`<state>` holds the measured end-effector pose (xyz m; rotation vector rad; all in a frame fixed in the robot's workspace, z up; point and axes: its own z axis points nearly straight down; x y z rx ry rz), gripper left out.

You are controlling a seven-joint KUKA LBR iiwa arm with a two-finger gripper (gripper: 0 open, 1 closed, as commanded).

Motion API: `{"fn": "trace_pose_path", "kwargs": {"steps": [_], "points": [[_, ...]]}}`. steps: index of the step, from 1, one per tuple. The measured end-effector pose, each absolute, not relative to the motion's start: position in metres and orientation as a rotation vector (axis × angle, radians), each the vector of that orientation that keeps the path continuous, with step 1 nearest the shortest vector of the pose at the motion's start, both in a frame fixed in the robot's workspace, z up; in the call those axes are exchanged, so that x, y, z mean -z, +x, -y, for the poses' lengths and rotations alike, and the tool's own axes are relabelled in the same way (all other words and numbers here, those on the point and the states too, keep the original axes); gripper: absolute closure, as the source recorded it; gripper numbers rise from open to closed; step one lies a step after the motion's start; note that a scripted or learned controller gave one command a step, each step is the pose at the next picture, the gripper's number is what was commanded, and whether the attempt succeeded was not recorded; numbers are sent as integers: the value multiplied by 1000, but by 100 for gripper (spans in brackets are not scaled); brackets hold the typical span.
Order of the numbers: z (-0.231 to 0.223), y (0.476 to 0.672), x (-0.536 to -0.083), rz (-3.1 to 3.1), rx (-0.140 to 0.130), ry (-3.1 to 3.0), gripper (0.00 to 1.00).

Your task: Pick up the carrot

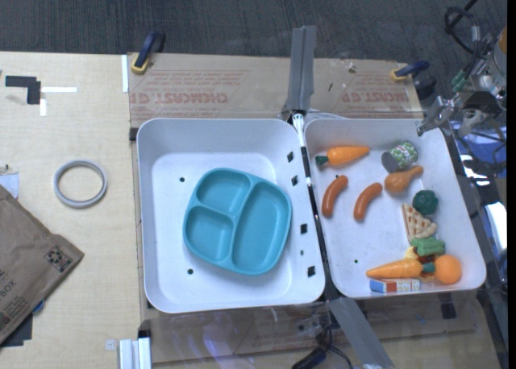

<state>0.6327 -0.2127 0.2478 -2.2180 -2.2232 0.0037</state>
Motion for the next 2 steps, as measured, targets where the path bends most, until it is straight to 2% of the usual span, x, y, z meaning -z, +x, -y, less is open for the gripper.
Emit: {"fn": "trace_pose_path", "kwargs": {"steps": [1,2], "points": [[162,659,-167,2452,-2,-1964,0],[121,660,-92,2521,0,-1877,0]]}}
